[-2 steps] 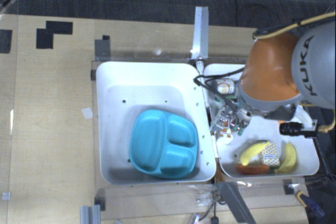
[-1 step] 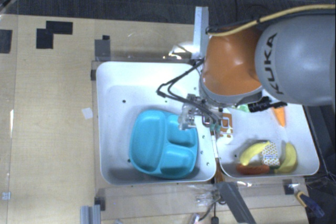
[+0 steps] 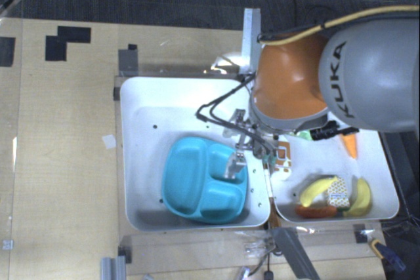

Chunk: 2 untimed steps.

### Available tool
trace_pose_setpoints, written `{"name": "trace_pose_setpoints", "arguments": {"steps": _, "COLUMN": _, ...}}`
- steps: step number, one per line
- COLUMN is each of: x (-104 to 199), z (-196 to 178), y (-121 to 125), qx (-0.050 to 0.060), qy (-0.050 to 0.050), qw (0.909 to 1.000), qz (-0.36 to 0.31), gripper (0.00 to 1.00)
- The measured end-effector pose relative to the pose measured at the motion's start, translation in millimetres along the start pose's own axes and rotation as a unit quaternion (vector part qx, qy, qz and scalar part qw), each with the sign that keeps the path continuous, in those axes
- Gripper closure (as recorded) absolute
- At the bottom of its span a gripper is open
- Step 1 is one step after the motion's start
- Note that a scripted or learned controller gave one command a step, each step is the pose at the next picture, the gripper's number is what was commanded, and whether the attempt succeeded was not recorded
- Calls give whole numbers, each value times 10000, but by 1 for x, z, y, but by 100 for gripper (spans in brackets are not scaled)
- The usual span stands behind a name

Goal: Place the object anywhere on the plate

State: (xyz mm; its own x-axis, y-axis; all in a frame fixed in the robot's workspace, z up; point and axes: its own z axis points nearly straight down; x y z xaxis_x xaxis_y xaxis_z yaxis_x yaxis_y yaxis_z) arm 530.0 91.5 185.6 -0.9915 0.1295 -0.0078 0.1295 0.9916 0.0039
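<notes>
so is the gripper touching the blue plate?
Cannot tell. In the camera view the gripper overlaps the blue plate at its right compartment, but the slanted overhead angle shows neither contact nor a gap.

The grey arm bears black KUKA lettering, an orange band, and black cables.

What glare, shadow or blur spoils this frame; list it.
Camera view: glare patch on the clear sheet behind the left bin; soft shadow under the blue plate; gripper small and slightly blurred over the plate; the arm hides much of the right bin.
</notes>
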Motion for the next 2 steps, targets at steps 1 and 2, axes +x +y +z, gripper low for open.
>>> {"name": "trace_pose_setpoints", "arguments": {"steps": 1, "x": -2, "z": -12, "y": 2, "qx": -20, "qy": -40, "qw": 10000, "qz": 0, "gripper": 100}}
{"name": "trace_pose_setpoints", "arguments": {"steps": 2, "x": -2, "z": -12, "y": 2, "qx": -20, "qy": -39, "qw": 10000, "qz": 1, "gripper": 0}}
